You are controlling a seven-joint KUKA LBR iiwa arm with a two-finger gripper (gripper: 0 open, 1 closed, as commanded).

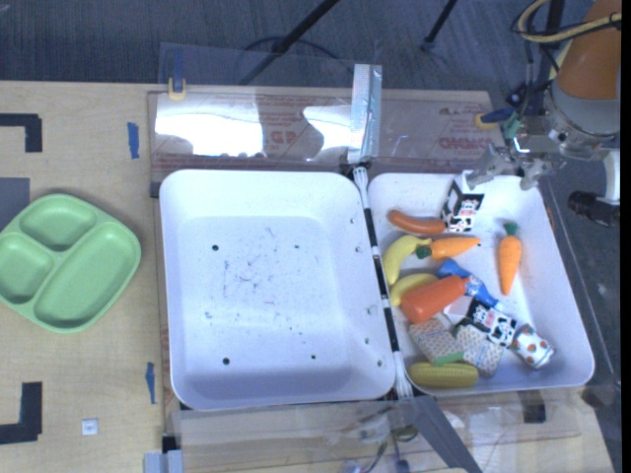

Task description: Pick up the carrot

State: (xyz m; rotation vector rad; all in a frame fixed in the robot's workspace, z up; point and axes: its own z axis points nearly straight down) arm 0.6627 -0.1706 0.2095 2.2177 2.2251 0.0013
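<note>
One carrot (509, 261) lies nearly upright in the right bin (570, 294), by its right wall, a little apart from the toy pile. The gripper (505, 168) is held above the bin's far edge, apparently empty; whether it is parted cannot be told. It should be lowered squarely across the carrot's middle, away from the wall.

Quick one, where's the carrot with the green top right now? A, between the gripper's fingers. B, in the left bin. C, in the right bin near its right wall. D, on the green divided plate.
C: the carrot lies on the floor of the right bin close to its right wall, with the gripper up at the bin's far edge, apart from it.
</note>
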